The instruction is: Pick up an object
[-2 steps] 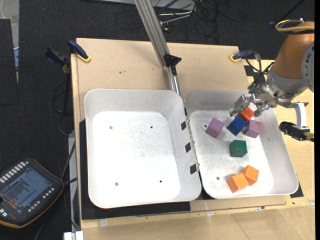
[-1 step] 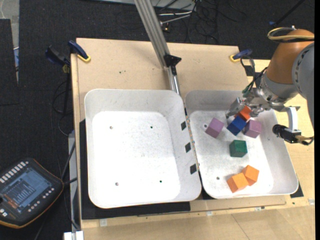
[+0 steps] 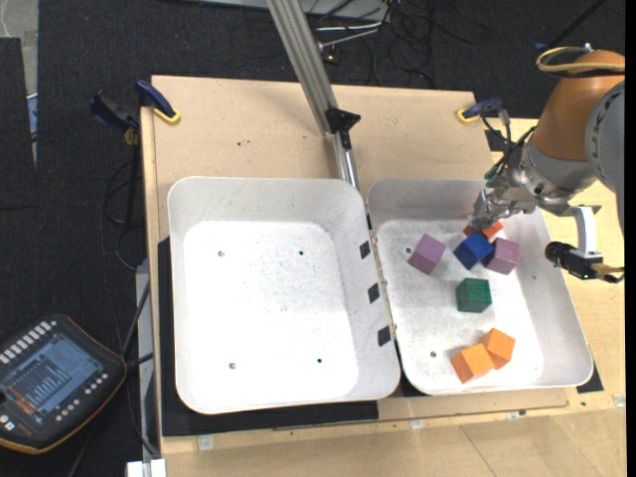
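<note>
Wooden bench [image 3: 258, 127], big, tan, carries both bins. Landmark: right bin [image 3: 556, 336], white, shallow. Left bin [image 3: 199, 266] sits touching its left wall, same make, slightly larger in view. Arm [image 3: 581, 117], grey with orange band, comes in over the right bin's far right corner. Metal pole [image 3: 303, 53] slants down to the far end of the seam between the bins. Pendant [image 3: 50, 381] lies on the floor, well left of the right bin, near the front. Clamps: blue-yellow, one [image 3: 149, 102] far beyond the left bin, one [image 3: 477, 110] just beyond the right bin's far edge.

Gripper [image 3: 489, 217] low over the right bin's far part, right above the blue cube; finger spacing: cannot tell.

Cubes inside the right bin: blue cube [image 3: 474, 250] far centre, small red piece [image 3: 489, 230] touching its far side, purple cube [image 3: 505, 255] touching its right, another purple cube [image 3: 427, 253] left of it, apart. Green cube [image 3: 474, 294] mid-bin. Two orange cubes [image 3: 484, 356] touching, near the front wall.
</note>
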Controlling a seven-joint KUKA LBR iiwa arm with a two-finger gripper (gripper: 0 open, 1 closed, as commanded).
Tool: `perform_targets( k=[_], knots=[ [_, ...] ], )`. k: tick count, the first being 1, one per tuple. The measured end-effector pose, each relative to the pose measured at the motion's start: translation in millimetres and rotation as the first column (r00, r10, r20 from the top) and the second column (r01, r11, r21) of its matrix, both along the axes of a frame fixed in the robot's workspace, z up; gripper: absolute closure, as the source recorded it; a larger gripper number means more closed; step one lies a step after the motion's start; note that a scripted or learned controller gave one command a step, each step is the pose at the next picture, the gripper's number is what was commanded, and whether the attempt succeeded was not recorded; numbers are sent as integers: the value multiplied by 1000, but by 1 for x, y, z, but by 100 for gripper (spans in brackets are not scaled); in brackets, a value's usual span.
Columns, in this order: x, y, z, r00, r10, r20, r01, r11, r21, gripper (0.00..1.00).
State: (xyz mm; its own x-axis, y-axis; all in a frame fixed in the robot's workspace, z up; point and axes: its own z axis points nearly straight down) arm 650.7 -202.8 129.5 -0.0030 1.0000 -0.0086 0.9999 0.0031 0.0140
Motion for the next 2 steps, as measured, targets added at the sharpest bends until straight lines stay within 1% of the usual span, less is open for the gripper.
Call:
perform_targets(
  k=[1, 2],
  knots=[
    [1, 6, 45, 1000, 0, -7, 0, 1000, 7, 100],
    [-1, -4, 100, 1000, -3, -6, 3, 1000, 5, 100]
  ],
)
